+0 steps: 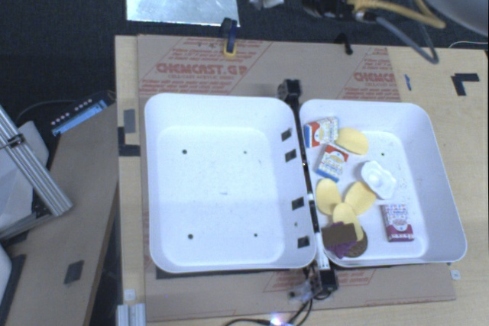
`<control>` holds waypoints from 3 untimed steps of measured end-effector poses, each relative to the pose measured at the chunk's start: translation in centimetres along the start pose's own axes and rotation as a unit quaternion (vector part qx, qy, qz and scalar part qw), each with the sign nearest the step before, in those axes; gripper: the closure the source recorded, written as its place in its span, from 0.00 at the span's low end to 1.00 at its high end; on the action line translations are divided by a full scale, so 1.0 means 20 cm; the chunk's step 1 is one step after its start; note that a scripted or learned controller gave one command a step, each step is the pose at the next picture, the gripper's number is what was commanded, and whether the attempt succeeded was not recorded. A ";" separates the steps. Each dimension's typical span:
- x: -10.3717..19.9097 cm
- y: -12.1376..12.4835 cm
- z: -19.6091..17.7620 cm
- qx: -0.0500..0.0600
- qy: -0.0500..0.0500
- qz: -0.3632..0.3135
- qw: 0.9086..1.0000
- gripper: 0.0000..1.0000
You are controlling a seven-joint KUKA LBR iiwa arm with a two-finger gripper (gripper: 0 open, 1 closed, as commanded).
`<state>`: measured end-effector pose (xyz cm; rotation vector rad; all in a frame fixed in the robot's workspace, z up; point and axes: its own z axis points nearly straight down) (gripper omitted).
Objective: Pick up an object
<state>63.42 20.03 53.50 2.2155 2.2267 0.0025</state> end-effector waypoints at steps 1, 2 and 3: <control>0.07 -0.05 0.00 0.000 0.000 0.000 1.000 1.00; -0.07 0.15 0.00 -0.002 0.000 0.003 1.000 1.00; 0.03 0.07 0.00 0.000 0.000 0.000 1.000 1.00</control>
